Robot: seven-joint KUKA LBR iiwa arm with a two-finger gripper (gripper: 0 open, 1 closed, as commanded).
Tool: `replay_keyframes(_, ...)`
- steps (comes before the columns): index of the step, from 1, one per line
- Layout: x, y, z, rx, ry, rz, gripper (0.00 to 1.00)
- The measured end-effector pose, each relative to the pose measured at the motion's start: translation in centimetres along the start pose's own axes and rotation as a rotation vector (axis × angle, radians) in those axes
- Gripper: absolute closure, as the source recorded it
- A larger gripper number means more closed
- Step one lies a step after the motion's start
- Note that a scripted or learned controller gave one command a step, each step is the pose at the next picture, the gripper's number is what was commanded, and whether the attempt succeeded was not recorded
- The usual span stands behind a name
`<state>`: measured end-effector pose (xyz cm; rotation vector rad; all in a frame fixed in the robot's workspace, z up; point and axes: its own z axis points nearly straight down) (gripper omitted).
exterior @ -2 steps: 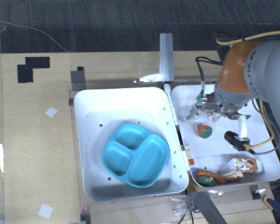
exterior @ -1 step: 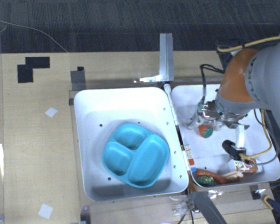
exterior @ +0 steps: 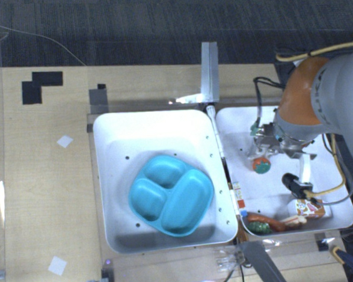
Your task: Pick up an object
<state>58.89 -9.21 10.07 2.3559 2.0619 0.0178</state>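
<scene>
Presently: pincer [exterior: 263, 152] low in right bin [exterior: 235, 121], finger spread indeterminable, small green-and-red object [exterior: 262, 165] directly beneath as likely pick target; further items nearer the front wall; blue divided dish [exterior: 171, 195] leftward.

Arm [exterior: 336, 90] cut off by right edge; end effector [exterior: 266, 144] fingers too small to be resolved. Right bin [exterior: 235, 118] far side covered by arm. Small items [exterior: 278, 220] at its near wall not identifiable
</scene>
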Motion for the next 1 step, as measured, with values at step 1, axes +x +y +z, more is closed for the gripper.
replay_keyframes(1, 7.47, 1.49, -8.39, 0.014, -0.003, 0.206, 1.0)
